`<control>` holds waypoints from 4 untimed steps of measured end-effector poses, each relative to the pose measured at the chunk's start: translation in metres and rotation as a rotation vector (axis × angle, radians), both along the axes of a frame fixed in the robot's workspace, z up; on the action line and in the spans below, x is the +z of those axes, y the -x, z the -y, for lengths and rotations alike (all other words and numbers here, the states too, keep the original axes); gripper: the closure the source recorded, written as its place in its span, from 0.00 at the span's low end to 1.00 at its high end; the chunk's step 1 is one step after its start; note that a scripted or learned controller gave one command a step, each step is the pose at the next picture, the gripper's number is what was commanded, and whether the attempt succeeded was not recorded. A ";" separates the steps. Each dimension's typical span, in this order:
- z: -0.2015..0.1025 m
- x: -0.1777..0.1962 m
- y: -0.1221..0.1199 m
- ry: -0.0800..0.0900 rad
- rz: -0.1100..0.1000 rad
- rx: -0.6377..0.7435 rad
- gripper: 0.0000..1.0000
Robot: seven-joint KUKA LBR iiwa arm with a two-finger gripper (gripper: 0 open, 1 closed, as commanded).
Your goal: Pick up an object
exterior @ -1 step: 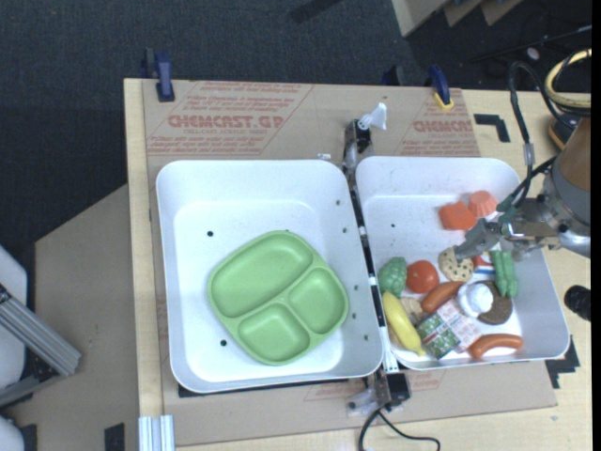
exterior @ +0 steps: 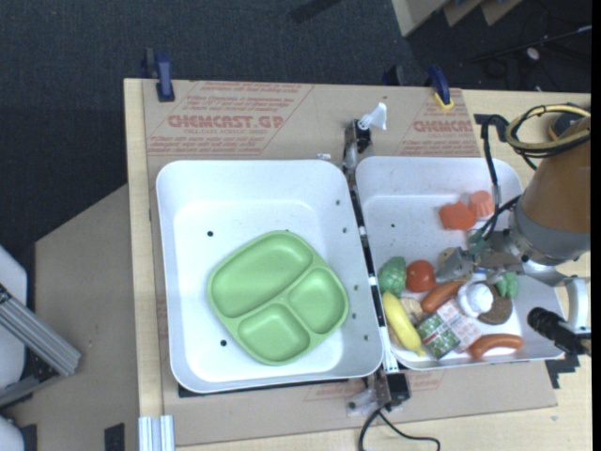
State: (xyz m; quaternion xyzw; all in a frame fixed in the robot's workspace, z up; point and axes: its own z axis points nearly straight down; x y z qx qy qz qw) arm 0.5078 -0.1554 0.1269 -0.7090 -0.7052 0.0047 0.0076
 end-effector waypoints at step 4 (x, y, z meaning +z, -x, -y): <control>-0.047 -0.036 -0.028 0.006 0.014 -0.001 1.00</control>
